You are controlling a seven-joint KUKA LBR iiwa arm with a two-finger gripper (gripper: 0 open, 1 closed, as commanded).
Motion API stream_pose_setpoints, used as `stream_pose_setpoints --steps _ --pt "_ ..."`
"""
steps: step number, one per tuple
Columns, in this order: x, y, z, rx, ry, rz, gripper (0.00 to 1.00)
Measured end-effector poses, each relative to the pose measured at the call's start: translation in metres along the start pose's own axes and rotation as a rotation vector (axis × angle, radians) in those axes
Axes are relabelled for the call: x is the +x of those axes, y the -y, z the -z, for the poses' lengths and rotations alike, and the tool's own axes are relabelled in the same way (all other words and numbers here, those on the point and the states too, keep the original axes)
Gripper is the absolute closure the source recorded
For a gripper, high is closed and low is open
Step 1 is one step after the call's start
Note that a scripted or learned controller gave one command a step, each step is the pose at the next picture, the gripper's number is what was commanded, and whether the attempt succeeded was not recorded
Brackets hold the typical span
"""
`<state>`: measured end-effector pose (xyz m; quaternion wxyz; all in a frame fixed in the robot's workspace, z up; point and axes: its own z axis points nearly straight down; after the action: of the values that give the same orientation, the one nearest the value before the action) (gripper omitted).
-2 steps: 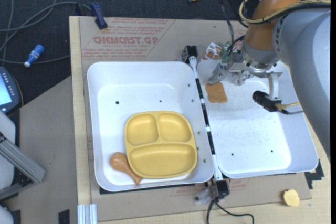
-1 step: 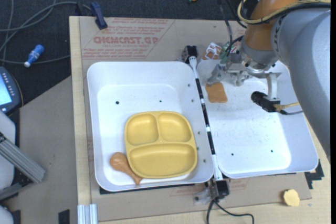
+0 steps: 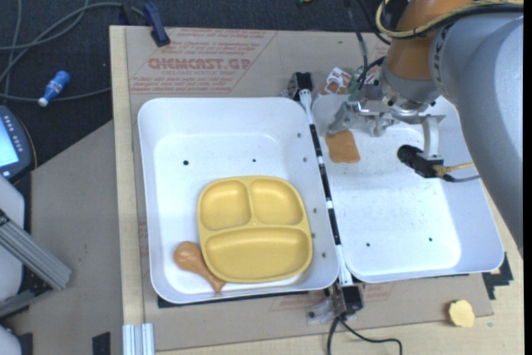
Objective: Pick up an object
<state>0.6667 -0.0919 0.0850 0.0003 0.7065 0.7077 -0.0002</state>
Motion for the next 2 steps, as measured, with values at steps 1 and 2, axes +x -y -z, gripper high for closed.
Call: stream_pose_setpoints --steps 1,2 --pt "-0.0028 0.0198 -0.0002 0.004 -0.001 -0.002 0.00" --pt "-0.0105 0.0292 -0.0001 0.003 -0.001 -0.002 0.00"
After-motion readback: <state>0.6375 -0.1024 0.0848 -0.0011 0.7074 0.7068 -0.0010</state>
